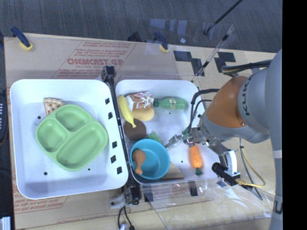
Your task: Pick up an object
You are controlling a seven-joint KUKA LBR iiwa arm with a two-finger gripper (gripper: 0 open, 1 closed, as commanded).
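Observation:
My gripper (185, 138) hangs low inside the right bin (158, 84), near its right side, under the orange band of the arm (229, 110). An orange carrot (195, 157) lies just below and to the right of it, close to the bin's front right corner. To the gripper's left, a blue bowl (154, 158) holds a brown drumstick (138, 158). Further back lie a yellow banana (126, 111), a small orange-and-white carton (141, 99), a green bottle (170, 104) and a brown round item (136, 129). I see nothing held in the gripper.
The left bin (19, 128) holds a green divided plate (72, 135) and a waffle-like piece (52, 104) at its back left. A tan wedge (175, 172) lies by the bowl at the right bin's front wall. Cables trail off the bench at the right.

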